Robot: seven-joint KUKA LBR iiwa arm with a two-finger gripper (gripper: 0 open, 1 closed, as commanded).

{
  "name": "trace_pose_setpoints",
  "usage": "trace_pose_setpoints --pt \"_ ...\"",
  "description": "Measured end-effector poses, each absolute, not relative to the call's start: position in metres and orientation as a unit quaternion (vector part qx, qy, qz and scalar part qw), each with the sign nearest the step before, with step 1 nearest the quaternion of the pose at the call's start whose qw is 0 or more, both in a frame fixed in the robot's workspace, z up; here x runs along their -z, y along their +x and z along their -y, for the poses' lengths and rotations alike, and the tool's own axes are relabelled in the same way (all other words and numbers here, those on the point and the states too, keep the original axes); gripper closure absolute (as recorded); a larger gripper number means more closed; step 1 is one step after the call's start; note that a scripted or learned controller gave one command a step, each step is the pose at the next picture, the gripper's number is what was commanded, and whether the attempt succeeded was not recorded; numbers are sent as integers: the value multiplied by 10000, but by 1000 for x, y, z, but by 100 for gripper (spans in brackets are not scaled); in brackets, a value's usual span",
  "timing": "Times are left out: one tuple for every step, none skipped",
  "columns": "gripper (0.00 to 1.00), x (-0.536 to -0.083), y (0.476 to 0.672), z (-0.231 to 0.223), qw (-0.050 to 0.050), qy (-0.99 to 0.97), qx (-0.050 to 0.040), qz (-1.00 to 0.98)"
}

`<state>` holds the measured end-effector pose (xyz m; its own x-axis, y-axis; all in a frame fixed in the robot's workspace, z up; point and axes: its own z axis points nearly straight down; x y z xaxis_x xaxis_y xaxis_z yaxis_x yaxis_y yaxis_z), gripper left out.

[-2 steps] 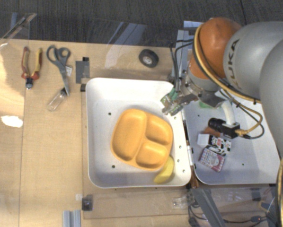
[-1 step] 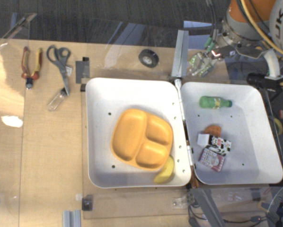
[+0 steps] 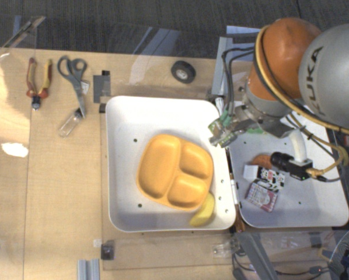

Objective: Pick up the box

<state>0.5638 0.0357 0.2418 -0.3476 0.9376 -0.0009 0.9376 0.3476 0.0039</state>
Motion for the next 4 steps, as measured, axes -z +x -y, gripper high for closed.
trace_pose_setpoints --pt "100 -192 581 -77 9 6162 -12 -7876" --pt "100 -186 609 -101 18 5385 -20 -8426" --pt "100 -186 605 18 27 5181 -16 -8553" --pt "100 -186 639 -24 21 5418 -18 -8405"
